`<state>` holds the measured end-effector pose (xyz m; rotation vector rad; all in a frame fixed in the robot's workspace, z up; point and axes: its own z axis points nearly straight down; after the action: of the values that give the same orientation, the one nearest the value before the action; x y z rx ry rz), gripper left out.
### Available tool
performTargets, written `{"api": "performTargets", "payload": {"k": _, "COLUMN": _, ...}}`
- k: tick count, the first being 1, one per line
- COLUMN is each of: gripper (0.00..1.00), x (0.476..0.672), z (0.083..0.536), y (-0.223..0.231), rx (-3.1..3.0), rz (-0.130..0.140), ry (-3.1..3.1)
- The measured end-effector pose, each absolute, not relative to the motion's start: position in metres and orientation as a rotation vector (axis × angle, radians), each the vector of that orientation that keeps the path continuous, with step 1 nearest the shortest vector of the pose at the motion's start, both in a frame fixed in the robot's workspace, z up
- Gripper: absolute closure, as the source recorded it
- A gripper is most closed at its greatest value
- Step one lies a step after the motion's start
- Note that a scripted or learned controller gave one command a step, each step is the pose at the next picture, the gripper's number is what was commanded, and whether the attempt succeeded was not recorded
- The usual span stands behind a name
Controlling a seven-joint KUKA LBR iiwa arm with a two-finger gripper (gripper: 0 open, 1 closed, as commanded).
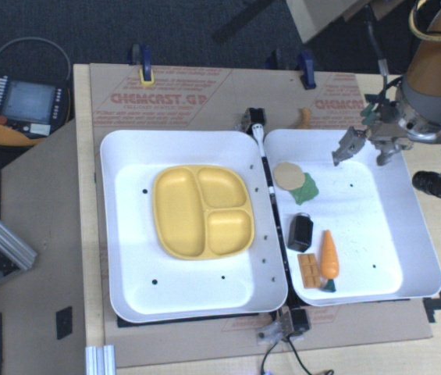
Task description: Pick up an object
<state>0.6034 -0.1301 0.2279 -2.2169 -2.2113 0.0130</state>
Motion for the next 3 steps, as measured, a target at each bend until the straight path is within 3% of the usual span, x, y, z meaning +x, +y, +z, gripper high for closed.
{"api": "performTargets", "payload": {"k": 1, "gripper": 0.0, "x": 0.606, "z": 0.236, "y": -0.13, "rx": -2.222, "rz": 0.0, "ry": -2.222}}
{"api": "performTargets", "payload": {"k": 3, "gripper": 0.0, "x": 0.605, "z": 0.11, "y": -0.128, "rx": -2.217, "rz": 0.006, "ry": -2.217}}
